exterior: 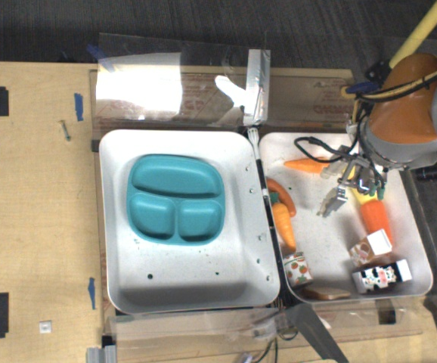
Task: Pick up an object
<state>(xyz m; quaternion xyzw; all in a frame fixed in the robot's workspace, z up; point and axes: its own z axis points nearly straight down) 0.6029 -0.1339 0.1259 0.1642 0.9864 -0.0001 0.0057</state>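
We see the pincer (338, 197) low in the right bin (419, 240), below the grey wrist and the orange band (406, 108) of the arm. Its two metal fingers (330, 203) stand a little apart and nothing is between them, so it is open and holds nothing.

Just above the pincer lies a small orange carrot (307, 166), partly under a black cable. Just to its right lies an orange cylinder with a yellow end (373, 212), and below that a small brown and white block (373, 246), then a black and white box (382, 275) near the lower rim. To the left of the pincer, along the wall shared by both bins, lies a longer orange carrot with a green top (282, 218), and below it a small white cup with red spots (298, 269). All these things are apart from the pincer.

Farther left, the left bin (116, 203) carries a teal tray with three compartments (176, 197); we see nothing in the compartments.

Both bins stand on a light wooden tabletop (37, 225) with black marks and small blue tape pieces. Behind the bins there is a clear plastic sheet (165, 89), and beyond it a dark floor (203, 6).
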